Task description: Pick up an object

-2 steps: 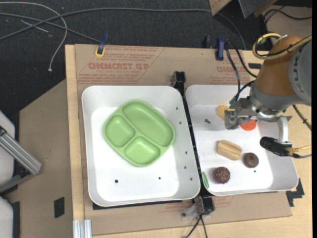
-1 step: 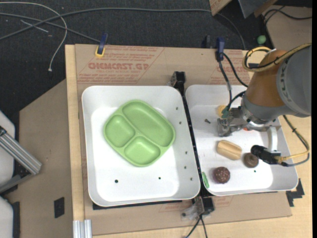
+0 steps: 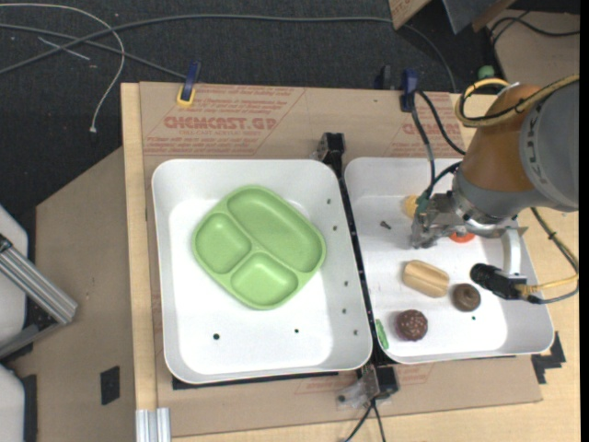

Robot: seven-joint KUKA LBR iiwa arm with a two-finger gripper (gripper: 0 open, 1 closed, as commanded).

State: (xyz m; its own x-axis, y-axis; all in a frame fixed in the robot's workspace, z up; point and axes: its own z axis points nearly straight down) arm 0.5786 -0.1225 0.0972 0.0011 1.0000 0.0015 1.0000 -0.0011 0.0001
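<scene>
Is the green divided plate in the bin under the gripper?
No: the green divided plate lies in the other bin, apart from the gripper.

the tan block (image 3: 425,278) lies in the middle of the right bin (image 3: 386,187). just beyond it, toward the view's top, the gripper (image 3: 427,232) and the grey arm (image 3: 515,145) crowd the bin's far right part, with a small orange thing (image 3: 460,238) beside the gripper. near the block's right end sits a brown round piece (image 3: 466,296); just below the block, a dark red ball (image 3: 411,324). left of the block the floor is bare up to the wall. farther left, the green plate (image 3: 259,247) fills the middle of the left bin (image 3: 184,339), with bare floor all round it.
</scene>
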